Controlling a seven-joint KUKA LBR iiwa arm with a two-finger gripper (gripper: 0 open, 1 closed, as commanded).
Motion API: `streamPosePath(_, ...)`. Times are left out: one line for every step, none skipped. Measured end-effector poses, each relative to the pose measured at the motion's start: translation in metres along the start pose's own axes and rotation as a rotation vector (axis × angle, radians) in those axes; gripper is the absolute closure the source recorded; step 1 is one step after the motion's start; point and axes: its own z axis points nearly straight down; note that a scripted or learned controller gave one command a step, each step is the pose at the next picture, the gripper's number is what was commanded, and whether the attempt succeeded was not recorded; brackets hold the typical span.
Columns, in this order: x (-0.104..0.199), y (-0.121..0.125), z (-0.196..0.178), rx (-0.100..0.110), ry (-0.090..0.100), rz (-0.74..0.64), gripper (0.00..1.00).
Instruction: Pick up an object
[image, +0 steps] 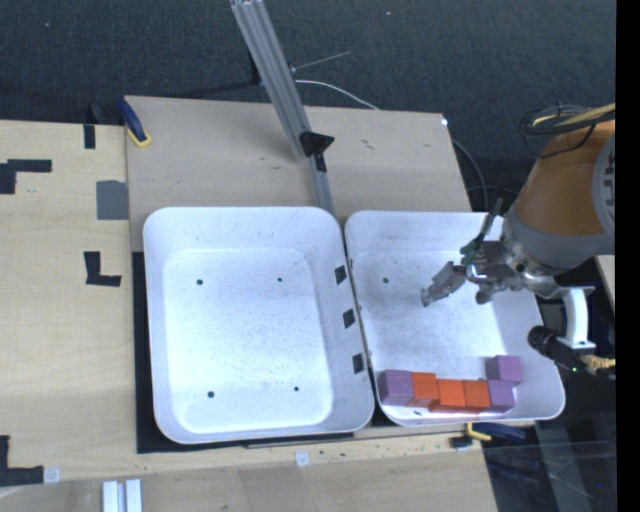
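Camera view looks down at a slant on a pale wooden desk (60, 300) bearing two shallow white plastic bins side by side. The left white bin (165, 330) has a speckled floor with a few dark dots. The right white bin (400, 235) holds a row of small blocks along its near wall: a purple cube (397, 385) at the left end, an orange block (424, 387) touching it, a second orange block (464, 394) next along, and a purple block (503, 393) at the right end with another purple cube (507, 368) just behind it. All the blocks lie on the bin floor, close together.

The grey arm with its orange band (560, 195) reaches in from the right over the right bin. Its hand (437, 292) hangs above the bare middle of that bin, well apart from the row of blocks, its tip pointing left and slightly down. Nothing sits between its fingers; whether they are spread or closed I cannot tell at this size.

A slanted grey metal rail (280, 85) crosses the far side of the desk toward the gap between the bins.
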Motion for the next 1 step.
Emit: streamPosePath(0.0758,0.0015,0.0078,0.001,0.002,-0.006,0.0)
